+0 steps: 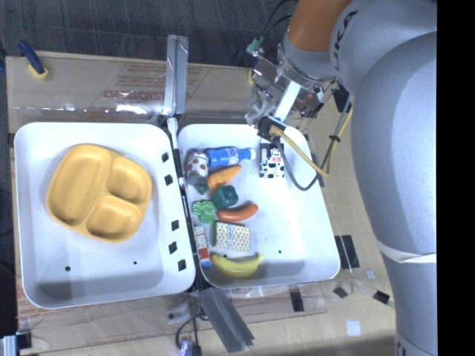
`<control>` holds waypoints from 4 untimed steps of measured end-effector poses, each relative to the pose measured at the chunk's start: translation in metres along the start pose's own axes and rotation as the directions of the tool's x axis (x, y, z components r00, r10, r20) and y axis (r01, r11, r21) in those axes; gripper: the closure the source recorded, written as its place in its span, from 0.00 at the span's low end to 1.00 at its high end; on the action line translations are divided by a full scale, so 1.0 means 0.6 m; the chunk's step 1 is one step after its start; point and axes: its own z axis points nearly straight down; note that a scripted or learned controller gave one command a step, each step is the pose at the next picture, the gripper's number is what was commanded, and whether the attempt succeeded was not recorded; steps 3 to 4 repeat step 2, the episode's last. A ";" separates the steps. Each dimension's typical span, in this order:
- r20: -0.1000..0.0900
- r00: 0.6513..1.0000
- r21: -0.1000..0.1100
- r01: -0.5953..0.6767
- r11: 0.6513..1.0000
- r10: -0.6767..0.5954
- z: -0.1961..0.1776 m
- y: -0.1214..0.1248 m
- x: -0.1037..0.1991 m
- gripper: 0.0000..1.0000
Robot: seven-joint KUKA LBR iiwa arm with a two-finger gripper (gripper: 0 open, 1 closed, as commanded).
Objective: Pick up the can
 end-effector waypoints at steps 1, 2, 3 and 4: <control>0.001 1.000 0.003 0.006 1.000 -0.006 -0.016 -0.001 0.001 1.00; 0.000 0.928 -0.006 0.372 0.928 -0.372 -0.161 0.000 -0.145 1.00; 0.000 0.928 -0.006 0.372 0.928 -0.372 -0.161 0.000 -0.145 1.00; 0.000 0.928 -0.006 0.372 0.928 -0.372 -0.161 0.000 -0.145 1.00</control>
